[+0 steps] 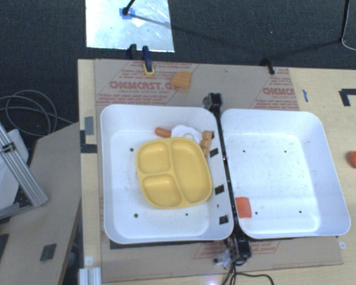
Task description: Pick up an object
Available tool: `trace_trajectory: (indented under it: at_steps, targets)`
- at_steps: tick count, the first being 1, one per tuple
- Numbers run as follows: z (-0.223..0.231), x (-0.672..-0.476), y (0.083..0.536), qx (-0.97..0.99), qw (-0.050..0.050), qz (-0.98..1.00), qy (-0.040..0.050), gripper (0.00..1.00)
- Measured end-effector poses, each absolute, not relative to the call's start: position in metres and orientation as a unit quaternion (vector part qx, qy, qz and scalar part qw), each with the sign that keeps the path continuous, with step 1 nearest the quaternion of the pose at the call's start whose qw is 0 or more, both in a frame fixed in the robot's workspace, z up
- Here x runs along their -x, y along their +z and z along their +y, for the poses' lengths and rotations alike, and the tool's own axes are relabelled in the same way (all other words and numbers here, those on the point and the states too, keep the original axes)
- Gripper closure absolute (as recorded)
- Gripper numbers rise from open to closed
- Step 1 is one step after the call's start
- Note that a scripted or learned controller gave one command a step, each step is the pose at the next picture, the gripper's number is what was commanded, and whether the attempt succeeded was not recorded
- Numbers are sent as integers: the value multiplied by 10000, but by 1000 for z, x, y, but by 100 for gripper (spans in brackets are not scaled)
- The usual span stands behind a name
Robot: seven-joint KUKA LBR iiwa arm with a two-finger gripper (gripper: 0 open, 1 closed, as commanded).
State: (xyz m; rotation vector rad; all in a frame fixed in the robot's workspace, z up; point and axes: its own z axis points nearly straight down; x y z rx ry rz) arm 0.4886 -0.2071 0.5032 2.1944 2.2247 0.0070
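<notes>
The yellow divided plate, smooth moulded plastic with three compartments and rounded corners, lies flat in the left bin, long axis slightly tilted. Beyond its far edge lie a small orange sausage-shaped piece and a white item. An orange block sits in the right bin.

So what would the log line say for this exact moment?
left bin: yellow divided plate, orange sausage-shaped piece, white item | right bin: orange block | nothing lifted
</notes>
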Motion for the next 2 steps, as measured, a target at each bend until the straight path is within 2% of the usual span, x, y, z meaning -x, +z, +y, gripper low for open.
trace_trajectory:
  at_steps: [2]
  targets:
    - [-207, -489, 503, -7022, 83, 7119, 23, 0]
